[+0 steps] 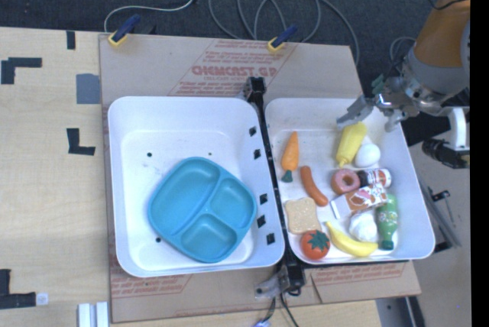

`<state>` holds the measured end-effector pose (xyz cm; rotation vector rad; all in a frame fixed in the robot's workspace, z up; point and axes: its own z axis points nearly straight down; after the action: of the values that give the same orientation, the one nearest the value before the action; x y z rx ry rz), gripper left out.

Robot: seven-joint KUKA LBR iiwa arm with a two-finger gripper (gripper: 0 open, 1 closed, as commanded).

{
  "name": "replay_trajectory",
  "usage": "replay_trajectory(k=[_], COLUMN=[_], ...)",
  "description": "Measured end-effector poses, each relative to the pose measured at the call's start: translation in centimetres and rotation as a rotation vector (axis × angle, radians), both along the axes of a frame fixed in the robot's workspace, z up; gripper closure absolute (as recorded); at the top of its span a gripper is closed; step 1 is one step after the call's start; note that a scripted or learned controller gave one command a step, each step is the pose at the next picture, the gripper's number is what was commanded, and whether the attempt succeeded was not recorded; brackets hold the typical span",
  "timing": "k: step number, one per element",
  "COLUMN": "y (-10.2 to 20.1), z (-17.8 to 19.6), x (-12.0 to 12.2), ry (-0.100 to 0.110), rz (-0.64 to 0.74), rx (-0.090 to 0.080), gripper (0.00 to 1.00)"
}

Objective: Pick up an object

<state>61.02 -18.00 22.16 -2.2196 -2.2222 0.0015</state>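
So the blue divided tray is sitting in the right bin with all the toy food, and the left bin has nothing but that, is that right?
Not quite. The camera view shows the blue divided tray in the left bin, by itself. The toy food, such as the carrot and banana, lies in the right bin.

We see the bench (46,165), a cardboard sheet (221,69) clamped on it, two white bins, left (126,119) and right (412,188), on top.
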Motion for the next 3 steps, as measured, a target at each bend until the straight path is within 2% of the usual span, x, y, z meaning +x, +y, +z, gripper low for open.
replay_trajectory(k=[1, 2, 3], y=[-4.0, -1.2, 3.7], z=[-8.2, -13.9, -13.7], x=[-1.0, -3.2, 2.8], ry=[0.007, -0.004, 0.007], rz=[-0.004, 0.0, 0.001], rx=[0.0, -0.004, 0.0], gripper=[0.0, 0.0, 0.0])
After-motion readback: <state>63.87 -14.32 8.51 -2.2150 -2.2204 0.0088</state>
